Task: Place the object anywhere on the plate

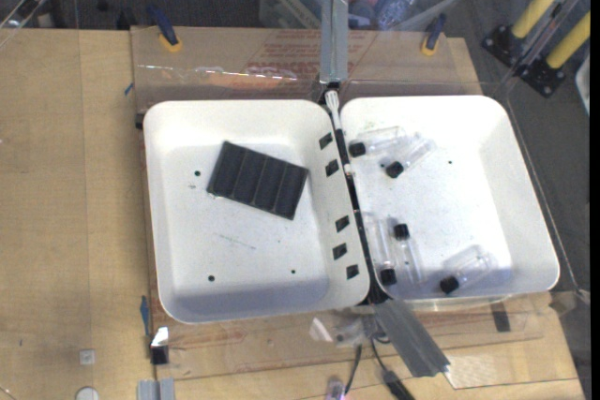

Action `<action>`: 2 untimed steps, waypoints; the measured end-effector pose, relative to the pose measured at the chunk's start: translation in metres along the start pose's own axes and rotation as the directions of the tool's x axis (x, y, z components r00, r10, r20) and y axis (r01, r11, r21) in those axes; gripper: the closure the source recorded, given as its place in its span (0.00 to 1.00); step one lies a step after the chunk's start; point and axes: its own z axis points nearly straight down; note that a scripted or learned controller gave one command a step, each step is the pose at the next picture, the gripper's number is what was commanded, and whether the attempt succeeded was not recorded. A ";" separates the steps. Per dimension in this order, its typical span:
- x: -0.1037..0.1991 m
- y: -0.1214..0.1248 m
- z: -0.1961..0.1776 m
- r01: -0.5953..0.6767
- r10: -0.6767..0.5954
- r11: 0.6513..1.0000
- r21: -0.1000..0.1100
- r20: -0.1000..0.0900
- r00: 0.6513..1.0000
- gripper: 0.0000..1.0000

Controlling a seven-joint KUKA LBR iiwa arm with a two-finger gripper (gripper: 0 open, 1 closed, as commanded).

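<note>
Two white bins sit side by side. In the left bin (178,229) lies a dark, ridged rectangular plate (258,180), tilted, with nothing on it. In the right bin (487,192) lie clear plastic vials with black caps (394,151), scattered, well apart from the plate. Red print on the brown sheet (281,61) behind is too blurred to read. I cannot tell my gripper's state.

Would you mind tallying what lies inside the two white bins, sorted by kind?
Dark ribbed rectangular plate, in the left bin: 1
Clear plastic vials with black caps, in the right bin: 4 ()
Total: 5
</note>
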 end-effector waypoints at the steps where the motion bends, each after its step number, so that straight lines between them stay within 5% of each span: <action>1: 0.000 0.000 0.000 0.000 0.000 1.000 0.000 0.000 1.000 0.00; 2: -0.002 0.000 -0.012 -0.002 0.002 1.000 -0.002 0.008 1.000 1.00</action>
